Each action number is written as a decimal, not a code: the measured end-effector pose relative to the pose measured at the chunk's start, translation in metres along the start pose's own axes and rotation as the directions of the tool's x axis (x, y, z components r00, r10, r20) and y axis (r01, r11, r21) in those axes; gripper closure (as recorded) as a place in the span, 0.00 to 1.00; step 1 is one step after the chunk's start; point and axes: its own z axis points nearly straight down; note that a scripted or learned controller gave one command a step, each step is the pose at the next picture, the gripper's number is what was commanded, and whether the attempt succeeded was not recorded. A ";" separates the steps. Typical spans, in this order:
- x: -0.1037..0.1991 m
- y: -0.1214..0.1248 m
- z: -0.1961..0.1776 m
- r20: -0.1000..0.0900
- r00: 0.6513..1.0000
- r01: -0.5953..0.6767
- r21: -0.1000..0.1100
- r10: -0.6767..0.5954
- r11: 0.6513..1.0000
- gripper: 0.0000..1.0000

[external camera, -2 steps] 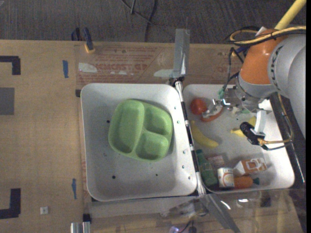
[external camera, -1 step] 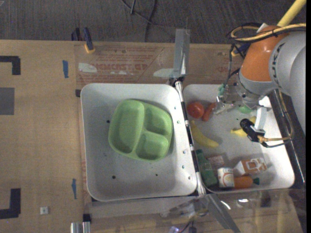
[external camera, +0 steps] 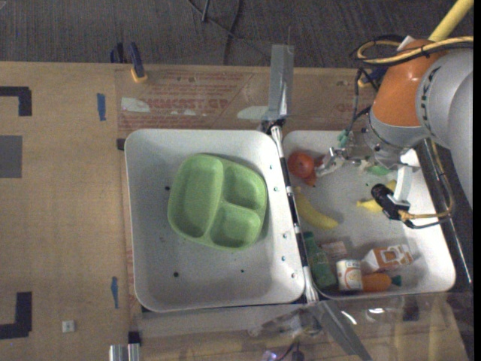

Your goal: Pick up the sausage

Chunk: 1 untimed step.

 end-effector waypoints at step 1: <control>-0.016 0.010 -0.050 0.002 0.989 0.145 0.005 -0.145 0.989 0.00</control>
